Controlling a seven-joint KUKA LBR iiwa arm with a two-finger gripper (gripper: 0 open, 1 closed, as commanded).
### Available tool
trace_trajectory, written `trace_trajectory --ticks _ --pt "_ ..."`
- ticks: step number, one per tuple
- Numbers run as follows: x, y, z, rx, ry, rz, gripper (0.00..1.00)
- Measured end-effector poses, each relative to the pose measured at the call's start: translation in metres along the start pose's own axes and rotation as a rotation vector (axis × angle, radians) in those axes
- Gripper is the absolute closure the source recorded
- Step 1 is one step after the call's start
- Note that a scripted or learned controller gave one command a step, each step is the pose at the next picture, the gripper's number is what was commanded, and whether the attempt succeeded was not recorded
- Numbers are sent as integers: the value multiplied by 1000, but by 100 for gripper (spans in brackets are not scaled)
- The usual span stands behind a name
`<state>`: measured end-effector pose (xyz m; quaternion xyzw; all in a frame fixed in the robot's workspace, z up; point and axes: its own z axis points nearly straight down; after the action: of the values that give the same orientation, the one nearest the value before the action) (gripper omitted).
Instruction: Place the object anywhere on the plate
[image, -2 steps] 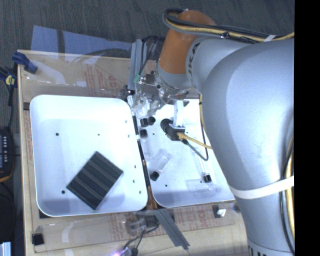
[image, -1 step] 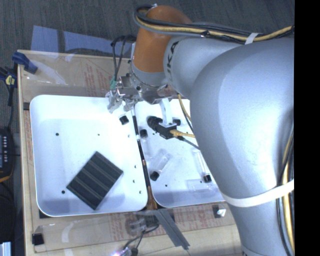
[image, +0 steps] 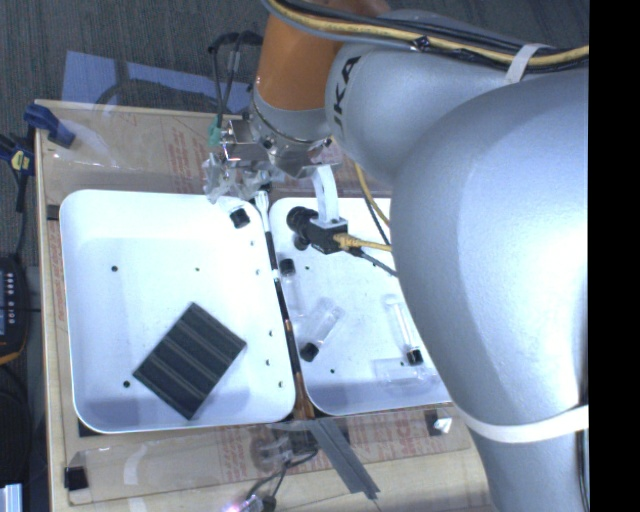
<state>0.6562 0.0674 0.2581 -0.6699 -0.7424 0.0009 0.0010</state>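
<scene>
The plate (image: 190, 360) is a dark grey ribbed square lying flat in the left bin (image: 90, 300), toward its front. My gripper (image: 238, 195) hangs over the far right corner of the left bin, close to the divider between the bins and well away from the plate. Nothing can be made out in it. A small clear plastic object (image: 322, 322) lies in the right bin (image: 350, 395), with a clear tube-like piece (image: 400, 325) and another clear piece (image: 398, 370) to its right. The arm's grey body covers most of the right bin.
Small black bits sit near the divider (image: 286, 266) and in the right bin (image: 308, 351). A black connector (image: 312, 234) with a yellow cable sticks out from the wrist. A blue clamp (image: 45, 125) is at the bench's far left corner.
</scene>
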Motion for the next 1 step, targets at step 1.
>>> trace_trajectory --ticks 1 --pt "47 4 -121 -2 0 86 100"
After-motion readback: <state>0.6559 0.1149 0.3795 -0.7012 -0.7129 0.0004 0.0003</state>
